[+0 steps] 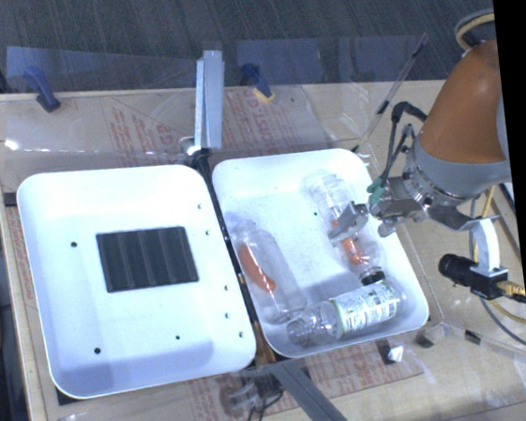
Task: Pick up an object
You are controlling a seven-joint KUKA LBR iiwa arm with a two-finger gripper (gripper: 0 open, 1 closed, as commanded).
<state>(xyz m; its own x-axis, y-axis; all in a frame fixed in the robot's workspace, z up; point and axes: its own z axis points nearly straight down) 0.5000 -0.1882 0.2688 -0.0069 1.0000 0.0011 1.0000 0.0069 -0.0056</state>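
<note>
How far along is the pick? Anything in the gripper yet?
Done: the gripper has reached the right bin, at its right side beside the clear bottle with an orange core. In hand: nothing visibly between the fingers. The bottle at the bin's left and the labelled one along its near wall lie flat. Left: grasp and lift. The left bin holds a dark ribbed panel.

Three clear bottles (350, 313) in right bin (249, 173)

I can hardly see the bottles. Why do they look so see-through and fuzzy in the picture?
In the camera view, the clear plastic bottles blend into the bright right bin; the picture is soft and grainy, and the left bin carries a grey shadow along its lower edge.
</note>
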